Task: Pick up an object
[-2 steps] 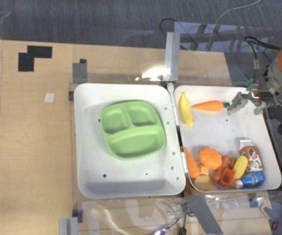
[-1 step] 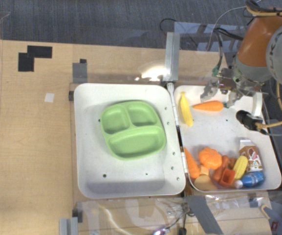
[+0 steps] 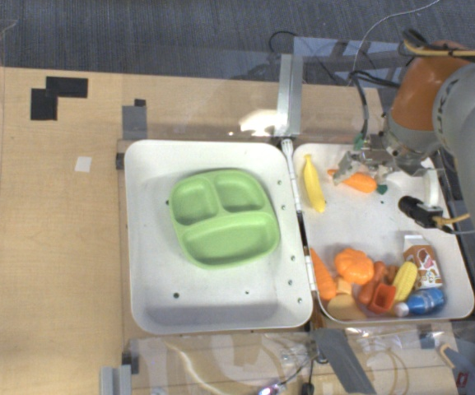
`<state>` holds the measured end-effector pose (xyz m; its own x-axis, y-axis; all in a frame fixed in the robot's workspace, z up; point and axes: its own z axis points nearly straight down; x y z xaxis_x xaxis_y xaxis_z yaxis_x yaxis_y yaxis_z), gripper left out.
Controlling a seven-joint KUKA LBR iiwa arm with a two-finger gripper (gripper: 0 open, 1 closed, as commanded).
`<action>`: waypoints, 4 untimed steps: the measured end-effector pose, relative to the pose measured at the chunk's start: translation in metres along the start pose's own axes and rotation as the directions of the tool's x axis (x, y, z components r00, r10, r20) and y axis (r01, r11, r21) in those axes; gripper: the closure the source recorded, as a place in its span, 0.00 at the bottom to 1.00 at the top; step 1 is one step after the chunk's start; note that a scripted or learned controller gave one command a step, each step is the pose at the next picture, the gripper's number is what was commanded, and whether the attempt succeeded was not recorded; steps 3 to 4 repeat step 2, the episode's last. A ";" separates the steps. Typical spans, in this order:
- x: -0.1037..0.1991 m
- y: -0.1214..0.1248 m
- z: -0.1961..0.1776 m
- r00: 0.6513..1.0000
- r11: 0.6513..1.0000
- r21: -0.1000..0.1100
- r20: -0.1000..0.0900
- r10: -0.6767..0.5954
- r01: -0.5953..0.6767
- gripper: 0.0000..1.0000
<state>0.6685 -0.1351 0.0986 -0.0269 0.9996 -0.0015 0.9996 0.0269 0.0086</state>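
Hovering at the right bin's point(image 3: 468, 290) far edge, the gripper point(image 3: 367, 161) stands over the toy carrot point(image 3: 358, 183), placed for grasping; its closure cannot be told.

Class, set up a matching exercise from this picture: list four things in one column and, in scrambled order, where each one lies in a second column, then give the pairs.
Things:
1. green divided plastic plate
2. yellow toy banana
3. small orange toy carrot
4. orange toy pumpkin

Places:
A. right bin, beside the dividing wall
B. left bin's middle
C. right bin's near-end pile
D. right bin's far end, at the gripper

Pairs: 1-B, 2-A, 3-D, 4-C
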 end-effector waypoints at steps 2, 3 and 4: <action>0.083 0.005 -0.100 0.992 0.992 0.002 -0.002 0.123 -0.123 1.00; 0.083 0.005 -0.100 0.992 0.992 0.002 -0.002 0.123 -0.123 1.00; 0.083 0.005 -0.100 0.992 0.992 0.002 -0.002 0.123 -0.123 1.00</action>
